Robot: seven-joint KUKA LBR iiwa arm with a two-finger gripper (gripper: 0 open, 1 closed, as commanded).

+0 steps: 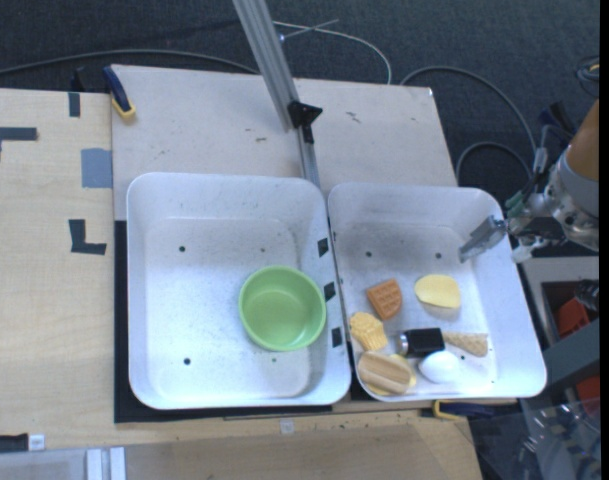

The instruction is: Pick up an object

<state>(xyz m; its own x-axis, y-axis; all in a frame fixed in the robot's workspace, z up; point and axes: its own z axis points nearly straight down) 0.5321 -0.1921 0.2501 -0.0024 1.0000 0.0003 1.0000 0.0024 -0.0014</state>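
While the gripper (481, 236) hangs at the right bin's (404, 200) right rim, every pickable piece lies down and to the left of it.

From the overhead camera, measured from the yellow piece (438, 291): the gripper sits up and to its right, holding nothing, and I cannot tell how wide it stands; the orange waffle (384, 298) lies just left, the black block (421, 342) and white egg (440, 366) below. The yellow piece looks nearest, and the green bowl (281, 308) sits well left, in the other bin.
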